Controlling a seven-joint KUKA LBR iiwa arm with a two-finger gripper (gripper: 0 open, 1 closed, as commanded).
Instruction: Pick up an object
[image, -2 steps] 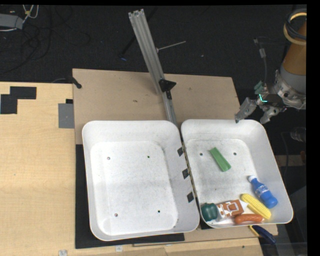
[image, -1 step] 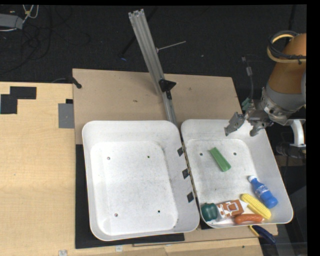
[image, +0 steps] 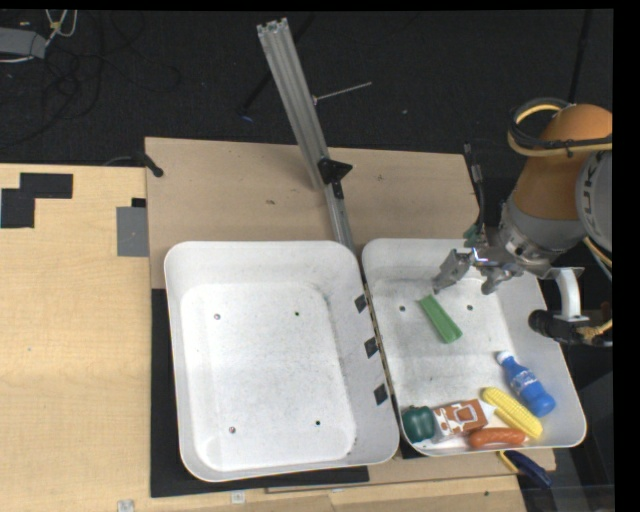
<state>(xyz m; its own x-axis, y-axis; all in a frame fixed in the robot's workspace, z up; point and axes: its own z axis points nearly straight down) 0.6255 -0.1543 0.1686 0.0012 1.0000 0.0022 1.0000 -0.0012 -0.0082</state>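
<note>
Approach step, by the look of it: gripper (image: 471, 268) spread open and holding nothing, poised over the right bin (image: 400, 262), just above and right of the green block (image: 440, 319). Next, probably: descending over that block, lining up across its narrow width, then closing.

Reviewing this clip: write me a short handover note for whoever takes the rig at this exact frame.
Gripper: fingers spread, holding nothing, over the far part of the right bin.
Things: green block lies loose just below the gripper. Blue bottle, yellow corn, orange packet, red sausage and a green item sit along the near edge.
Done: nothing lifted.
Left: descend, close on an object, probably the green block, and raise it.
</note>
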